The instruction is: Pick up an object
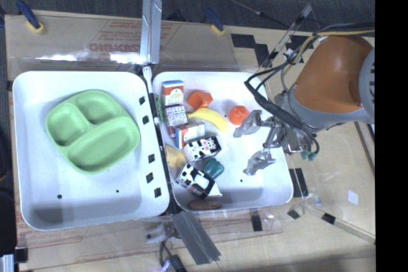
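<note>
My gripper (pixel 252 143) hangs over the right side of the right bin (pixel 274 191), its two grey fingers spread apart with nothing between them. One fingertip (pixel 245 127) is close to a small orange ball-like object (pixel 238 114); the other fingertip (pixel 254 165) is over bare bin floor. A yellow banana (pixel 209 118) lies left of the gripper. Along the bin's left side are an orange piece (pixel 200 99), a small carton (pixel 173 93), a black-and-white patterned box (pixel 203 147), a teal object (pixel 212 168) and a brown item (pixel 204 204).
The left bin (pixel 32 200) holds a green divided plate (pixel 94 129). A metal divider bar (pixel 152 32) stands between the bins at the back. Cables (pixel 280 67) trail from the arm's orange band (pixel 331 76) over the right bin's far corner.
</note>
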### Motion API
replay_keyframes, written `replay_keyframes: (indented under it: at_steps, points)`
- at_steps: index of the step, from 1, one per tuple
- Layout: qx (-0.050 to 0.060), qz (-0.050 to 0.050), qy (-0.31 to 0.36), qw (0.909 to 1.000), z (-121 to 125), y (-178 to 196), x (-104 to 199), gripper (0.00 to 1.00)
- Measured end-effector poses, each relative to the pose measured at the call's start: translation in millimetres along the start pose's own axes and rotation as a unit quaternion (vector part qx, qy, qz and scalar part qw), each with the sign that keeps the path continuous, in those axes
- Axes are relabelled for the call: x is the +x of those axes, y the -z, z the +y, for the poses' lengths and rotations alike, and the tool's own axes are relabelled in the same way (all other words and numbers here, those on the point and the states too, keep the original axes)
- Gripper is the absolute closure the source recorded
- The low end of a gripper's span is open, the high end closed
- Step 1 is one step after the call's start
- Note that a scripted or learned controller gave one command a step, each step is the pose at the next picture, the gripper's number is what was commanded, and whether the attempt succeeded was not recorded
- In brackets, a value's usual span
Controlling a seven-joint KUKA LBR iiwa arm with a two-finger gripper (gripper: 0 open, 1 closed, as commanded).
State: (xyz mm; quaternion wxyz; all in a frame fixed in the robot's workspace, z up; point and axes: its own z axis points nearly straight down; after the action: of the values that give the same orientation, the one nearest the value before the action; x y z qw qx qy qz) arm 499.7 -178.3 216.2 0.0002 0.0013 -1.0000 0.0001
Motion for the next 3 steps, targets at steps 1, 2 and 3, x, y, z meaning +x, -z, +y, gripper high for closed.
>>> replay_keyframes:
  at_steps: [1, 2, 3]
  points:
    - [0.000, -0.002, -0.065, 0.9979, 9.8, -111.5, -48.5, 0.00]
    - [0.000, -0.003, -0.049, 0.9988, 55.1, -121.6, -82.3, 0.00]
    - [0.005, -0.005, -0.055, 0.9985, 73.9, -119.6, -107.9, 0.00]
